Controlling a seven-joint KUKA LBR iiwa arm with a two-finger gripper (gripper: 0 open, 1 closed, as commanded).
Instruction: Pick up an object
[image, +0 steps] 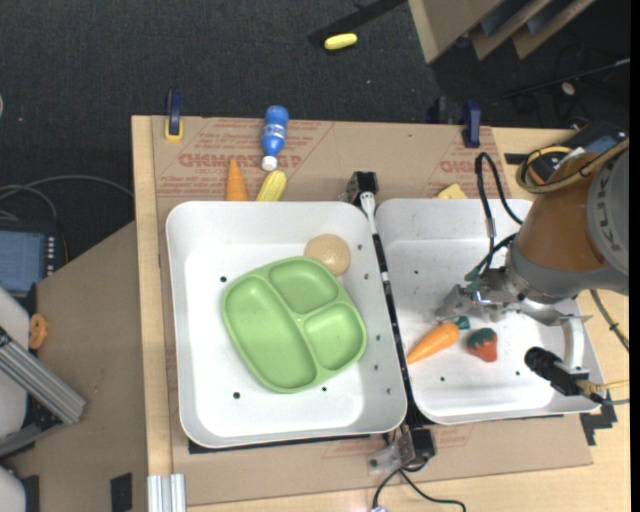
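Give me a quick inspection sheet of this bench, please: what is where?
Surface: cardboard-covered bench bearing a left bin and a right bin.
Job's things: toy carrot and strawberry in the right bin; green divided plate and beige ball in the left bin.
Clutter: small bottle, corn piece and orange cone on the bench behind the left bin.
Claw: claw low in the right bin, above the carrot; grip unclear.
Cables: black cable along the arm.
Surroundings: yellow object on dark floor.

orange carrot (432, 343) | lying tilted | right bin | beside red strawberry (484, 345)
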